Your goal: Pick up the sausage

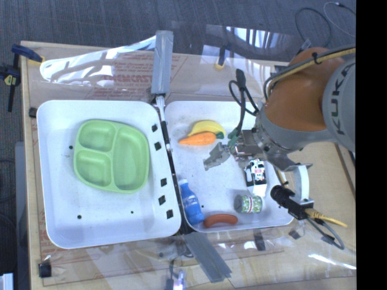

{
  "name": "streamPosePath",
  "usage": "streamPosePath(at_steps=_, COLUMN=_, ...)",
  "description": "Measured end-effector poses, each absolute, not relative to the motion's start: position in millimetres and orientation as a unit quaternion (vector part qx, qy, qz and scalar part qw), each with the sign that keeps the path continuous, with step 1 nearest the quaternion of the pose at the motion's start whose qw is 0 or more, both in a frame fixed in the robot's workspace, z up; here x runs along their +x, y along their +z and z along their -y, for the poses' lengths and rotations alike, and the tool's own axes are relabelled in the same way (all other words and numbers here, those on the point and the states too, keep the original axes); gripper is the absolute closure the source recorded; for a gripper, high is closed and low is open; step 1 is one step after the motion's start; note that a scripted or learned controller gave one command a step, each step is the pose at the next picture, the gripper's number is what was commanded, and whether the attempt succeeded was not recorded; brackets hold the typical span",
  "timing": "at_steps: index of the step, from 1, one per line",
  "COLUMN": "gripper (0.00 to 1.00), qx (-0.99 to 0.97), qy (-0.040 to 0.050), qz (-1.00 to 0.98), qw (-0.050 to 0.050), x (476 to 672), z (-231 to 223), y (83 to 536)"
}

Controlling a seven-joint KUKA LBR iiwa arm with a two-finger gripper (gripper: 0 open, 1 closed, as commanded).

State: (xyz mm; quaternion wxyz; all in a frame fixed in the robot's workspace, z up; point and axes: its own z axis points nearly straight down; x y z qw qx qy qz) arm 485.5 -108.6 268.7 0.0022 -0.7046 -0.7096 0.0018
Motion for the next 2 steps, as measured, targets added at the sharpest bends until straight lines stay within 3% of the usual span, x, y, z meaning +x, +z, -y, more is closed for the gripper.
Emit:
streamPosePath(at_steps=1, gripper=0.0, qx=-0.713, qy=0.0026, qz=0.701, qw=0.002, x=551.8, z=108.8, y=261.3)
streamPosePath(at_steps=2, gripper=0.0, qx=-0.722, qy=0.0025, qz=0.692, qw=0.002, x=536.9, z=160.1, y=197.8)
